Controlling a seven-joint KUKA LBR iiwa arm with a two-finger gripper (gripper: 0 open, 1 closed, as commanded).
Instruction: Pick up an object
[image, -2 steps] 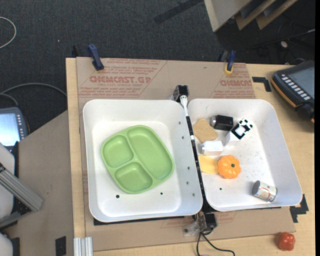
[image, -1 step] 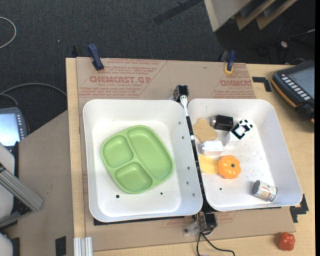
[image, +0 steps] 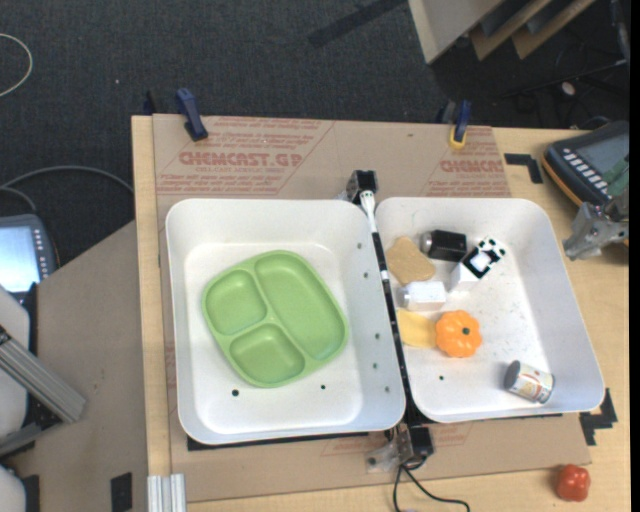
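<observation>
I see the orange pumpkin (image: 459, 333) in the right bin (image: 560, 300), yellow wedge (image: 415, 328) touching at 9 o'clock, small can (image: 527, 381) at 4 o'clock. Green tray (image: 274, 317) in left bin (image: 190, 260). Gripper state: can't tell.

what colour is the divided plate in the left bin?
Light green. The divided plate shows clearly in the camera view, lying in the left bin.
</observation>
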